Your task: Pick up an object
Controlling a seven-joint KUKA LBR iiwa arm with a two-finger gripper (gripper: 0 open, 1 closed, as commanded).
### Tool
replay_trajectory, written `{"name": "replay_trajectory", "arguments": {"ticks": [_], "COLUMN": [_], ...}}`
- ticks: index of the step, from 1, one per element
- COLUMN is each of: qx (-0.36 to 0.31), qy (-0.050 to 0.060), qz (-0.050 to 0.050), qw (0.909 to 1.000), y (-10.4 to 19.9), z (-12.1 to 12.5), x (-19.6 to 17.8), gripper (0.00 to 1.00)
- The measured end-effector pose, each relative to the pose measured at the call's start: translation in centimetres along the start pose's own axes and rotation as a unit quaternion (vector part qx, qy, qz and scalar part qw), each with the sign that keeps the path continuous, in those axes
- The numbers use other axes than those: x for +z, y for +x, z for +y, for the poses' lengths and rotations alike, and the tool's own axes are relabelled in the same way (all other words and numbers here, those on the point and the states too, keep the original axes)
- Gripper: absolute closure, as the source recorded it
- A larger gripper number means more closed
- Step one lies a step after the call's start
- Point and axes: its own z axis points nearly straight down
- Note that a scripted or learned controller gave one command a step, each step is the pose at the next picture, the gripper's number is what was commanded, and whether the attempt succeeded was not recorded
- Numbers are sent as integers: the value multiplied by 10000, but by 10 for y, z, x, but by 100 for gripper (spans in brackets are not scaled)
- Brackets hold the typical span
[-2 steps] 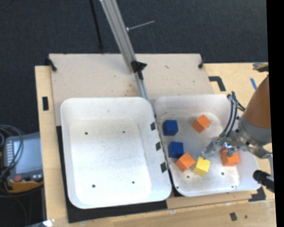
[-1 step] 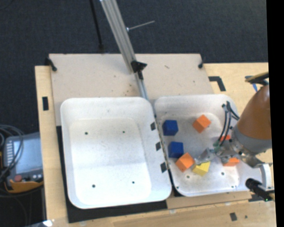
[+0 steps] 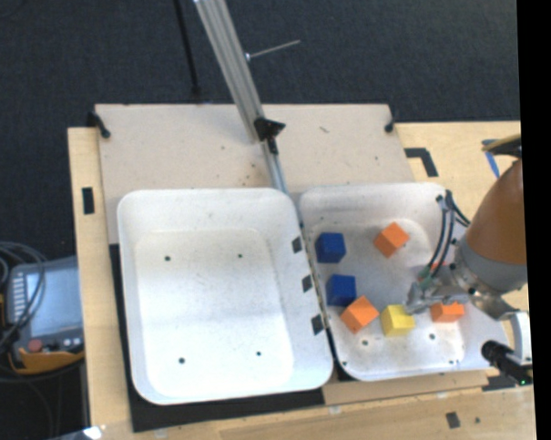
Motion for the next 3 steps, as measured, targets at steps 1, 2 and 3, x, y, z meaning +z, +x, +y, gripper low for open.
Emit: {"name": "replay_trajectory", "arguments": {"ticks": [1,2,3], "qx": [-46,-51,-51], "qy": [20,22,34], "qz": [-9,-5,-2], "qw": [10000,10000,10000], "y": [0,6,5], "z": [10,12,14], "x": [-61,-107,-140], "gripper": [100,100,100]}}
